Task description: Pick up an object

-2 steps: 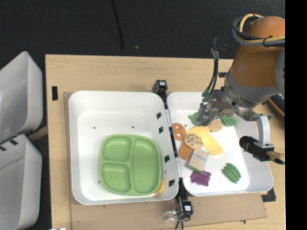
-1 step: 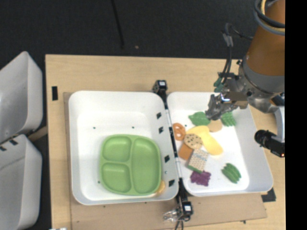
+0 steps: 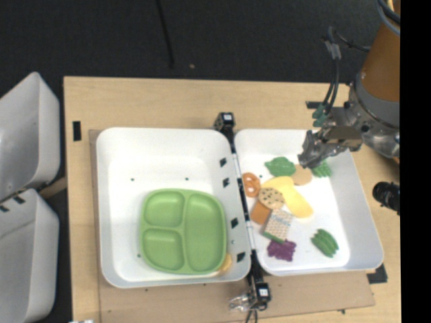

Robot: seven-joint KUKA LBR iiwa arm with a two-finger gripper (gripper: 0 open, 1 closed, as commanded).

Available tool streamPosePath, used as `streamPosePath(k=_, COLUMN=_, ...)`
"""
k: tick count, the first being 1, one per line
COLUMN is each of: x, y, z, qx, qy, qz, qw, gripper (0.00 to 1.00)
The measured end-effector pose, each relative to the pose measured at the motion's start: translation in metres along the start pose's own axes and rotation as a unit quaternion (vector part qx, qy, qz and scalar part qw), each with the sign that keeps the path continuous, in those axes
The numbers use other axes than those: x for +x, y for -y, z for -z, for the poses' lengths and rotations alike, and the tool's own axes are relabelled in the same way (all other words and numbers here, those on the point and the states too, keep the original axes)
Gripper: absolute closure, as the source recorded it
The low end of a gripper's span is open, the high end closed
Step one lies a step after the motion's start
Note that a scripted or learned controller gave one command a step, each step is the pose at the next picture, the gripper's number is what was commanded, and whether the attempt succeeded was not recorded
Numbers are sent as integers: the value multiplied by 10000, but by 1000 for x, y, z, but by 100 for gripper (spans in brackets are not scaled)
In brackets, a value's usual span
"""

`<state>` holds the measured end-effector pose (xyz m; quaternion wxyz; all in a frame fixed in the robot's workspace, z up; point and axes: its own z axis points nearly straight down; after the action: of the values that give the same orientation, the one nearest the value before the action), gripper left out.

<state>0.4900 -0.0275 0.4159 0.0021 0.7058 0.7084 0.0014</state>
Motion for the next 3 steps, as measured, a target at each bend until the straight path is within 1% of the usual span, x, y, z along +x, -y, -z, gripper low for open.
streamPosePath(k=2, x=-1, y=-2, z=20, qx=-2, qy=20, qz=81, qw=10000, gripper=100)
streamPosePath(k=3, x=27, y=3, z=-223, qx=86, qy=-6, qz=-11, qw=10000, gripper=100)
